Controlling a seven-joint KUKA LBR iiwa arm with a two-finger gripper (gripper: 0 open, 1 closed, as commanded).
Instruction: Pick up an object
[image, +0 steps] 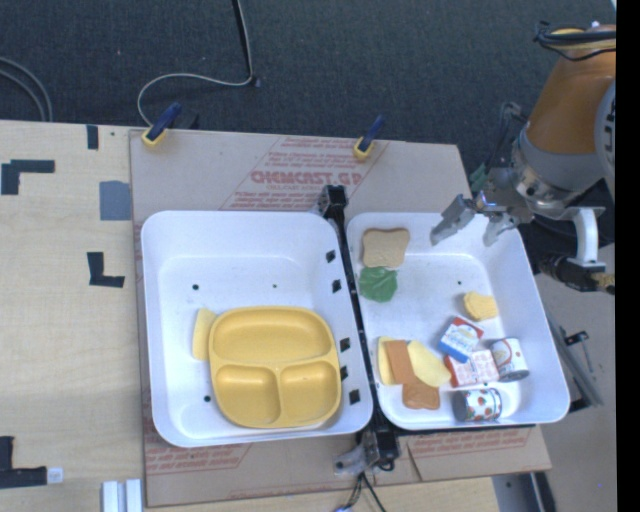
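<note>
My gripper (473, 226) hangs over the back right corner of the right bin (530, 290), its two fingers spread open with nothing between them. Below it in that bin lie a tan bread slice (385, 247), a green leafy piece (378, 284), a small yellow piece (481, 305), a blue and red carton (461, 338), a red packet (474, 368), two small cans (510, 357), an orange slab (403, 364) and a yellow banana-like piece (428, 364). The nearest item, the small yellow piece, sits well in front of the gripper.
The left bin (170, 260) holds a yellow divided tray (274, 364) with a pale yellow piece (203, 333) at its left edge. Both bins rest on a cardboard sheet (290, 175) held by clamps at the back. A black clip (331, 199) sits between the bins.
</note>
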